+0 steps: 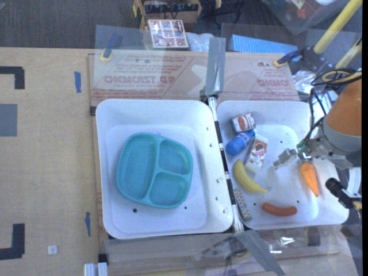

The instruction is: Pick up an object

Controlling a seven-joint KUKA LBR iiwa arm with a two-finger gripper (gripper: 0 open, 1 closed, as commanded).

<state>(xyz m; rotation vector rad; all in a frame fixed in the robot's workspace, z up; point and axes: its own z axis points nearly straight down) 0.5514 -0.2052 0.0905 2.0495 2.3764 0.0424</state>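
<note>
Carrot [310,178] at right of the right bin [287,223], long axis running top to bottom, just right of and below the gripper [286,158], fingers slightly parted and holding nothing, banana [247,177] farther left.

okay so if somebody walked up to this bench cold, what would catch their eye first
Probably the turquoise divided plate, alone in the left bin. Next, the cluster of toy food in the right bin: a yellow banana, an orange carrot, a sausage near the front wall. The grey arm's gripper reaches in from the right beside the carrot.
</note>
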